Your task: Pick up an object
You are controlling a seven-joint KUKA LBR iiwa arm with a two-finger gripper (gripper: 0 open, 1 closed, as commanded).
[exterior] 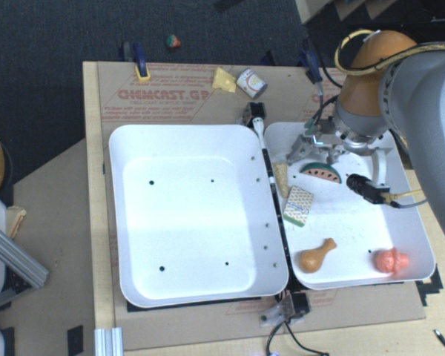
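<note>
— Where do we find our claw (314, 148)?
— Upper part of the right white bin (356, 269), directly above the green-rimmed red watermelon slice toy (320, 173). Its grip state we cannot tell.

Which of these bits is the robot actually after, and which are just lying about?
For the job, in the right bin:
watermelon slice
patterned box
drumstick
pink toy
gripper, above the slice

Lying about:
yellow wedge
small carton
left bin
</note>
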